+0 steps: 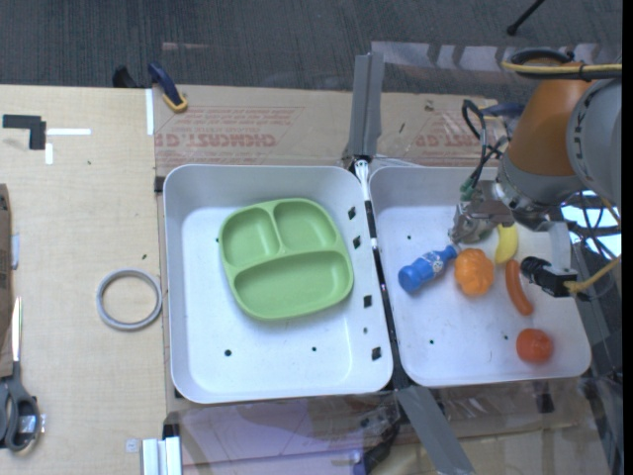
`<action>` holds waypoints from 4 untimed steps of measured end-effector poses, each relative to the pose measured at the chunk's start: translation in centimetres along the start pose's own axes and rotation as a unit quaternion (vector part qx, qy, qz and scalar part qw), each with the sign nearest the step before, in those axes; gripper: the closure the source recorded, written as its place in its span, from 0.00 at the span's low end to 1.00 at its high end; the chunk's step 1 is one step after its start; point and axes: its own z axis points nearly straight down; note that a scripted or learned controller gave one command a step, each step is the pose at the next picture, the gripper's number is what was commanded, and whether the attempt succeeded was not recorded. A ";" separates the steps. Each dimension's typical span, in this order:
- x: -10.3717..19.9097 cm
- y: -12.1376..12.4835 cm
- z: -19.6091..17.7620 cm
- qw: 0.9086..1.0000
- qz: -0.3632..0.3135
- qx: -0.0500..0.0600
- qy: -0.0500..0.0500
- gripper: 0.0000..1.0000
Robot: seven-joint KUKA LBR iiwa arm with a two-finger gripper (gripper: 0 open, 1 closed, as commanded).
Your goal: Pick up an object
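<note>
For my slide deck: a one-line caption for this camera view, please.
Grey KUKA arm's gripper hovers over the right white bin beside a blue bottle and orange fruit.

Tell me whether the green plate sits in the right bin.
No, the green plate lies in the left bin.

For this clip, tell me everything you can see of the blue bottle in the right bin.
The blue bottle is small, looks like plastic, and lies on its side on the floor of the right bin, near its middle. Its rounded blue body points lower left; a paler band with a blue end points upper right, toward the gripper just above. That end sits very close to the orange ball; contact cannot be judged. Nothing holds it.
</note>
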 end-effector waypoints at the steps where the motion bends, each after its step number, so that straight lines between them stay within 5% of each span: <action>1: 0.0 0.0 0.0 1.000 0.000 0.000 0.000 0.00; 2: -4.9 2.6 2.1 1.000 -0.006 -0.003 0.004 0.00; 3: -5.1 2.6 1.4 1.000 -0.007 -0.004 0.001 1.00; 4: -4.9 2.6 1.3 1.000 -0.007 -0.004 0.002 0.00</action>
